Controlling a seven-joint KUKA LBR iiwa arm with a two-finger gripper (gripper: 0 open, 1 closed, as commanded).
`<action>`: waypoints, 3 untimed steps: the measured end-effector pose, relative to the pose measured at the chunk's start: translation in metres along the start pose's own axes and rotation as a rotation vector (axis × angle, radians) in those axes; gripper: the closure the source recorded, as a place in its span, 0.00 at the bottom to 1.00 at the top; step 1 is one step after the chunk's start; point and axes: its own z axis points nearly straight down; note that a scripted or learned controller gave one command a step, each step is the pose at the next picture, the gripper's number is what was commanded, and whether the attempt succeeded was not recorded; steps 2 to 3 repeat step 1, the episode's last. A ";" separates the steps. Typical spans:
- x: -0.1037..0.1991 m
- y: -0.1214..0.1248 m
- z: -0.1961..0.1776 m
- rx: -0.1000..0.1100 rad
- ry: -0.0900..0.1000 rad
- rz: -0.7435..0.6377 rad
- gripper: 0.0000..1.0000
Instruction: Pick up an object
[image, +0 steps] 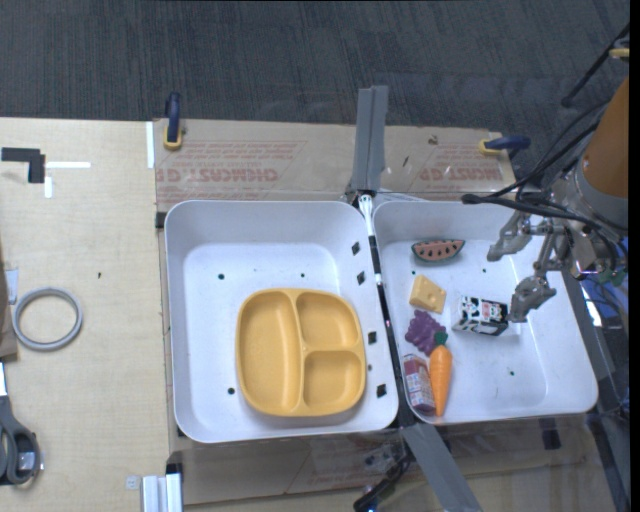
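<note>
The right bin (560, 385) holds a watermelon slice (438, 249), a yellow cheese wedge (427, 293), purple grapes (426, 330), an orange carrot (439, 370), a red-labelled packet (417, 375) and a black-and-white carton (482, 315). My gripper (508, 280) hangs over the bin's right half, open, with nothing between its fingers. Its lower fingertip (522, 303) sits just right of the carton and very close to it. The upper fingertip (500, 247) points toward the watermelon slice, well apart from it.
A yellow divided plate (300, 350) lies in the left bin (200, 250). On the bench to the left are a grey tape ring (45, 318) and scissors (15, 455). Clamps (173, 120) hold cardboard behind the bins. Cables hang near the arm (610, 150).
</note>
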 end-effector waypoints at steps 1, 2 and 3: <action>-0.023 -0.023 0.123 0.000 0.002 0.173 0.00; -0.023 -0.023 0.123 0.000 0.002 0.173 0.00; -0.023 -0.023 0.123 0.000 0.002 0.173 0.00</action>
